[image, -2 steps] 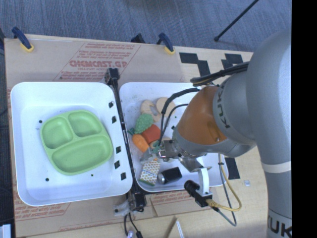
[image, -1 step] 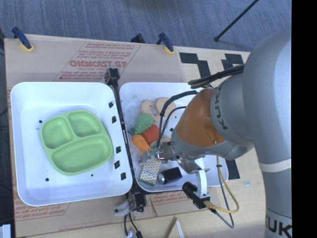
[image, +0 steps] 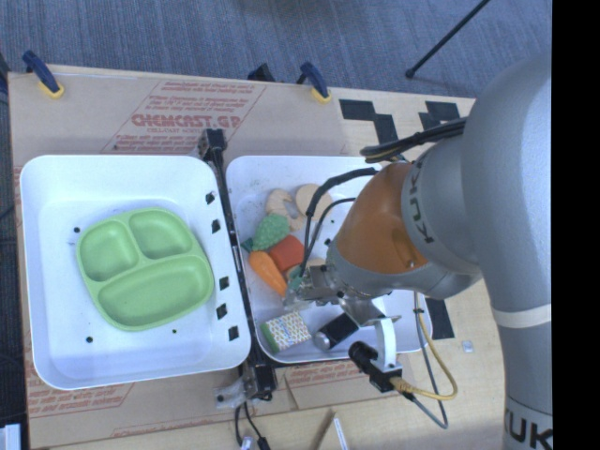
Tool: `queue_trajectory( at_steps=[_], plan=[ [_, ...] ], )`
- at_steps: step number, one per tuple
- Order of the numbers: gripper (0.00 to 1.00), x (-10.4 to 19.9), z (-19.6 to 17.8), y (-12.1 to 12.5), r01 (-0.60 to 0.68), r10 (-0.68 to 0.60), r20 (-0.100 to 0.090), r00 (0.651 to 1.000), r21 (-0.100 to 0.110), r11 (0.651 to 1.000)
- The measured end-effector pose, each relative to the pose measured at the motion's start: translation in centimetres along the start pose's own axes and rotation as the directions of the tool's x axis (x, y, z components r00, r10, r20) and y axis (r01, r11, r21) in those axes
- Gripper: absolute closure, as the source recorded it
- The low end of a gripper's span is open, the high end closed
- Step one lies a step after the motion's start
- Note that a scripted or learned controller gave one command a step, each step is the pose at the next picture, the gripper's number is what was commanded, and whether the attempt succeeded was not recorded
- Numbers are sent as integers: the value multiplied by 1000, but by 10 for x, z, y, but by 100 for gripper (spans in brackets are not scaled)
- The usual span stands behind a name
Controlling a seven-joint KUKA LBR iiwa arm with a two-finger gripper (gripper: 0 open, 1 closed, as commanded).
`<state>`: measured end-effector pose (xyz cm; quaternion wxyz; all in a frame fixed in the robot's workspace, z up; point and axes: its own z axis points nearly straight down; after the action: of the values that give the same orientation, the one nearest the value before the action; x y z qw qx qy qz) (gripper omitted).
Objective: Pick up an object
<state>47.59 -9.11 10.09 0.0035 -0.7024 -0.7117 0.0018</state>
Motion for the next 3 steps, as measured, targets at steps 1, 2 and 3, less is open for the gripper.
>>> queue_trajectory(
  at_steps=[1, 2, 3],
  plan=[
    [0, 0, 0, 0, 0, 0, 0, 1000, 0, 1000],
    [0, -3, 9, 61, -8, 8, 1, 1000, -4, 1000],
    [100, -3, 0, 61, -4, 4, -1, 1000, 0, 1000]
  ],
)
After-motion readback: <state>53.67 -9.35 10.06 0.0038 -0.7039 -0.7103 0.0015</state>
